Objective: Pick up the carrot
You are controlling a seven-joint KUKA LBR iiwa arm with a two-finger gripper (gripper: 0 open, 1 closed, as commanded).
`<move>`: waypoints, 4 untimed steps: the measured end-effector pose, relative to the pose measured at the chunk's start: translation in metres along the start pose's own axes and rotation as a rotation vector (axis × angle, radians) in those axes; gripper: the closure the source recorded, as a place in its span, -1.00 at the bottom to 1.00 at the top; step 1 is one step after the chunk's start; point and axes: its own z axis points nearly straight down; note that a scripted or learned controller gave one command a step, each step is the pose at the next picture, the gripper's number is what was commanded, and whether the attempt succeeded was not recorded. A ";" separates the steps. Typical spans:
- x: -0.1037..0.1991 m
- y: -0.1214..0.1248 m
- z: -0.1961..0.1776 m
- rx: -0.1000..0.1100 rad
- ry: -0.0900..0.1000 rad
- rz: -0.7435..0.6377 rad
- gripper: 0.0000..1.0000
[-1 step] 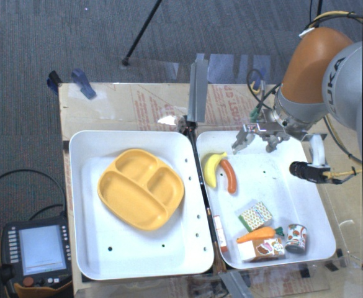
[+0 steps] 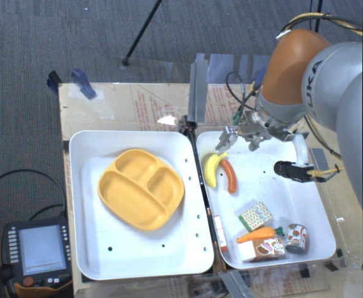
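A grey robot arm (image 2: 337, 85) with an orange band reaches in over the far right corner of the right bin (image 2: 269, 190), a shallow white tray. A second white bin (image 2: 82, 228) sits touching the right bin's left wall and holds a yellow divided plate (image 2: 141, 188). The gripper (image 2: 239, 143) hangs over the right bin's far left area, its two fingers spread apart with nothing between them. Just below the gripper, against the right bin's left wall, lies a yellow banana (image 2: 210, 169), and touching it on the inner side is a red sausage (image 2: 229, 176). The carrot (image 2: 255, 234), orange with a green tip, lies flat in the right bin's near part, well apart from the gripper. Touching its near side is a small box (image 2: 262, 249) with what may be a fruit picture. A small green checked packet (image 2: 255, 215) lies just beyond the carrot, toward the bin's middle. A little printed can (image 2: 296, 238) stands by the right bin's near right corner, just beside the carrot's green end
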 end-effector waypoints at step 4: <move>-0.068 -0.174 0.089 -0.001 0.002 -0.021 -1.00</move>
